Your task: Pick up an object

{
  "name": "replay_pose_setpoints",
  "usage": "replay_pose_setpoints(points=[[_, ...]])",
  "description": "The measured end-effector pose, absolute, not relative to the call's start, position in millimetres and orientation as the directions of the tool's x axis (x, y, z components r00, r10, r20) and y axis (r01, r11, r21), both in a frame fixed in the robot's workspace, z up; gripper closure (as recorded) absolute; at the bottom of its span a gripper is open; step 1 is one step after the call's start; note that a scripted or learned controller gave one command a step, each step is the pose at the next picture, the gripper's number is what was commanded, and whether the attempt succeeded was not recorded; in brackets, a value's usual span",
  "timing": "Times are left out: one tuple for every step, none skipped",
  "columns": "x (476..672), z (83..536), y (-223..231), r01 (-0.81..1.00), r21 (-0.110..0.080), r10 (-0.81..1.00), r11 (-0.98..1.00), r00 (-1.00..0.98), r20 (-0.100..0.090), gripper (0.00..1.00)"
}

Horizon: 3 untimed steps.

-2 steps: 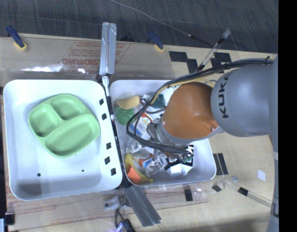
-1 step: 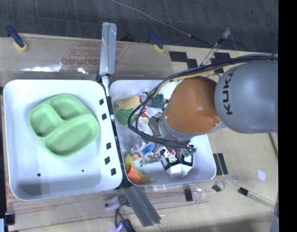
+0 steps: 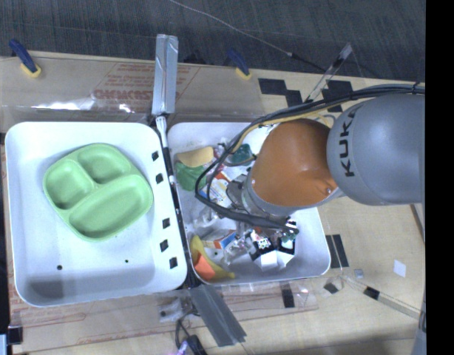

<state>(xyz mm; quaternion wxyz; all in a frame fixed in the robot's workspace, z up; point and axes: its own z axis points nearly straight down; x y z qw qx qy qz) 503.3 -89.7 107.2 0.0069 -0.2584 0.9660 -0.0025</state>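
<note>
Hand [image 3: 265, 237] low in right bin [image 3: 316, 261], among clutter [image 3: 212, 261]

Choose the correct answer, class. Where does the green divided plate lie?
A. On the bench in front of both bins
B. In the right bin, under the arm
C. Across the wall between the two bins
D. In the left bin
D: the green divided plate rests on the floor of the left bin, away from the arm.

We see a dark grey carpet floor [image 3: 79, 9] around the brown table [image 3: 212, 76], with blue clamps [image 3: 24, 56] on its far edge.
</note>
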Motion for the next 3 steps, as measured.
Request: replay_pose_setpoints(points=[[581.1,91.9,-93.0,-0.705,0.0,-0.705,0.709,-0.709,-0.002,0.0],[573.8,92.6,-149.4,-0.723,-0.003,-0.723,0.691,-0.691,-0.003,0.0],[540.6,91.5,-118.1,-0.632,0.002,-0.632,0.775,-0.775,0.0,0.0]])
